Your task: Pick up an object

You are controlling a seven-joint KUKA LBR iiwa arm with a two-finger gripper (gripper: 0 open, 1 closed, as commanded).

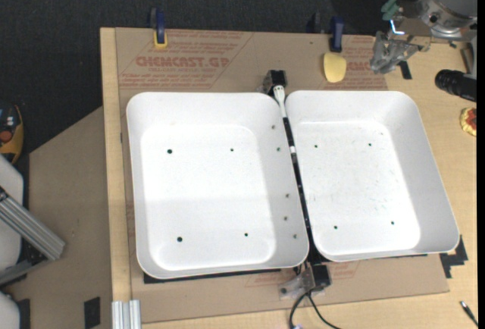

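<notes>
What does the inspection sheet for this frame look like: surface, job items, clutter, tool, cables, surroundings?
Surface: brown board on the bench, with red print, bearing the left bin and right bin side by side.
Job's things: small yellow object lying on the board behind the right bin, outside both bins.
Clutter: two blue-and-yellow clamps on the board's far edge.
Tool: tool above the board near the yellow object, apart from it; finger state unclear.
Cables: black cable trailing off the near edge between the bins.
Surroundings: dark carpet; metal rail at left.
</notes>
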